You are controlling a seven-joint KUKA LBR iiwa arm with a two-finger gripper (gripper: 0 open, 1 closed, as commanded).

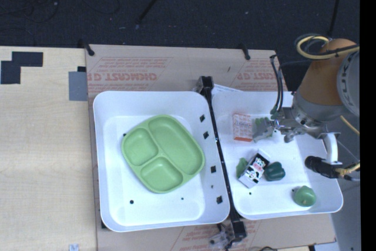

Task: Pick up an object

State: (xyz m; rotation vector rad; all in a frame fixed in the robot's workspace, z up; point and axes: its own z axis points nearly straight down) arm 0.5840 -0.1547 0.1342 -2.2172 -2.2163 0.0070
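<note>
From above we see two white bins side by side on the bench. The left bin (111, 197) holds a green divided plate (162, 153) with three compartments, lying near the bin's middle, tilted so its long side runs from ten o'clock to four o'clock.

The right bin (329, 203) holds the small things. An orange-and-white packet (242, 126) lies toward the bin's eleven o'clock. Below it, around the bin's middle, sit a small green piece (241, 167), a black-and-white carton (254, 170) and a dark green pepper (274, 171) — the three are touching or nearly so. A lighter green pepper (304, 196) sits apart at five o'clock, near the rim.

The arm (326, 82) comes in from three o'clock, and its gripper (265, 128) hangs over the upper part of the right bin, just beside the packet's right edge. Something greenish shows at its tip — we cannot tell whether it is gripping anything, or how it stands.
</note>
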